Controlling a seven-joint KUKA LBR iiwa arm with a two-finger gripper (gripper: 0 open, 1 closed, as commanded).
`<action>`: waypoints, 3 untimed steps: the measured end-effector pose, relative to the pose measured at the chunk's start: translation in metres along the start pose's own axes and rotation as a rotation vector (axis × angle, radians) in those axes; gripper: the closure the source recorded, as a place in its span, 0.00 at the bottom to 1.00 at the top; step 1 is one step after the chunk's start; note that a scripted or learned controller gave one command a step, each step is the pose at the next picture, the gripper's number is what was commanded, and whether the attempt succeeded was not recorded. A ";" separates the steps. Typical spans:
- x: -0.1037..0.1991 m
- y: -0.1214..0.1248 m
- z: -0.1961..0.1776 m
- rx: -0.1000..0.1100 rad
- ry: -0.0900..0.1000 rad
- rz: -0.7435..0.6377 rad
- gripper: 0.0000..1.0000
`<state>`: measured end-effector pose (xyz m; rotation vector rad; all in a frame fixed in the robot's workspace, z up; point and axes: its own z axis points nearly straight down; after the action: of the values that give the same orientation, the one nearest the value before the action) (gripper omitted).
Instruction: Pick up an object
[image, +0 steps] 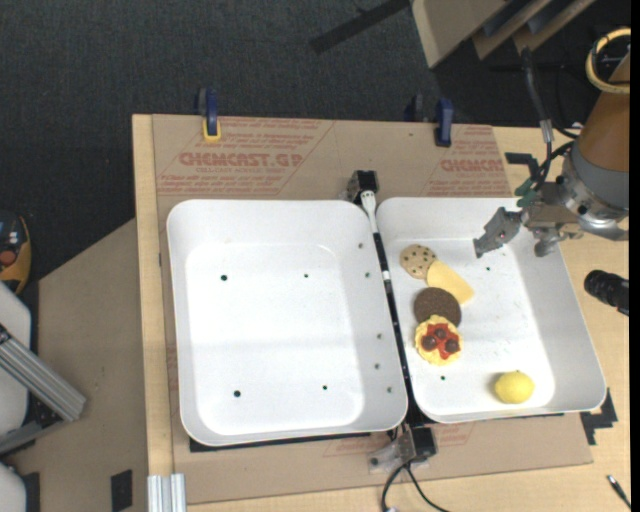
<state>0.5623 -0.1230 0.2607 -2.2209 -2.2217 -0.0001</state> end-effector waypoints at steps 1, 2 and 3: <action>0.024 0.006 0.100 0.009 0.003 -0.001 0.00; 0.026 0.000 0.180 0.006 0.002 0.002 0.00; 0.031 0.056 0.175 -0.005 -0.001 -0.002 0.00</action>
<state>0.6186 -0.0915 0.0852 -2.2213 -2.2274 -0.0046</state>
